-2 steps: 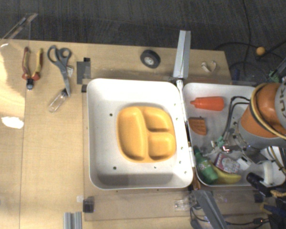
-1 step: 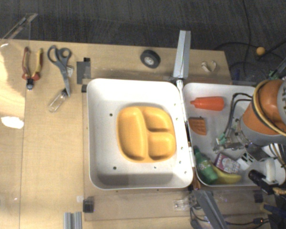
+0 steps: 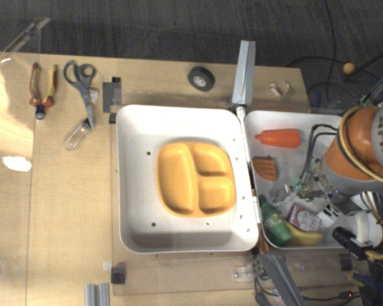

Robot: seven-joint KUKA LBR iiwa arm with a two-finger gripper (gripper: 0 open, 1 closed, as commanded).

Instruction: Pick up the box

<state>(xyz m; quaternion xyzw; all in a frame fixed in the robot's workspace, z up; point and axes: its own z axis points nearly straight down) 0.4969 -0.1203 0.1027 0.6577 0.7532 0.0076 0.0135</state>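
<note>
The box (image 3: 303, 219) lies at the lower right among a banana (image 3: 304, 237) and a bottle (image 3: 276, 228), so the pincer (image 3: 306, 187), whose opening I cannot tell, may catch a neighbour instead.

Left bin (image 3: 134, 171) holds a yellow tray (image 3: 196, 176) dead centre. Right bin (image 3: 287, 116) is cluttered — orange bottle (image 3: 278, 138) up top, a small purple box (image 3: 302, 218) lower down beside a banana (image 3: 303, 236) and a green thing (image 3: 276, 227). The arm (image 3: 364, 148) hangs over its right side, gripper (image 3: 311, 189) just above the box. Scissors (image 3: 83, 88) and pliers (image 3: 42, 88) sit upper left on the bench.
</note>
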